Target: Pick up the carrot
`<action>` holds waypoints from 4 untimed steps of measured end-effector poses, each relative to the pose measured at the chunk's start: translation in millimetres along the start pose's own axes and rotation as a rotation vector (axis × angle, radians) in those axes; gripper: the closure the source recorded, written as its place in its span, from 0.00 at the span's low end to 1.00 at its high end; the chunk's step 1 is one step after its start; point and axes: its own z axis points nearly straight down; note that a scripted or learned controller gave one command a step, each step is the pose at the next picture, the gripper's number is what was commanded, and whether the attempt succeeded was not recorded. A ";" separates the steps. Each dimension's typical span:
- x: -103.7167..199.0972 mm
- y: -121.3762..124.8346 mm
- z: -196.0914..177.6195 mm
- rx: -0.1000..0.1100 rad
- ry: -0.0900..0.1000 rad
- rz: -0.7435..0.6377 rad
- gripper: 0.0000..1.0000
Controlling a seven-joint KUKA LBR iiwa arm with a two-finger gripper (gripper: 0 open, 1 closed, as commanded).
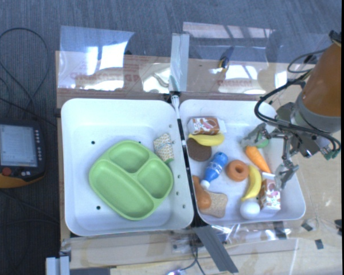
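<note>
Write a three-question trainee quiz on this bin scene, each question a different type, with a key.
1. True or false: the carrot lies in the same bin as the green divided plate.
2. Multiple choice: what lies just left of the carrot? A) doughnut B) egg C) juice carton
3. Fill in: the gripper is over the ___ bin as the camera sees it.

Key: 1 false, the carrot is in the right bin and the plate in the left bin; 2 A; 3 right.

Grey carpet floor (160,4) surrounds the bench (324,211); a pendant (14,148) lies left.
</note>
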 end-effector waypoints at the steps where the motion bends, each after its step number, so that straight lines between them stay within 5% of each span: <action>1: -36.0 -19.3 153.7 0.020 -0.030 -0.097 0.00; 2: -40.8 -20.2 138.8 0.031 -0.041 -0.099 1.00; 3: -56.6 28.2 -7.6 0.012 -0.018 -0.144 1.00; 4: -38.7 -50.2 -9.7 0.007 -0.006 -0.217 1.00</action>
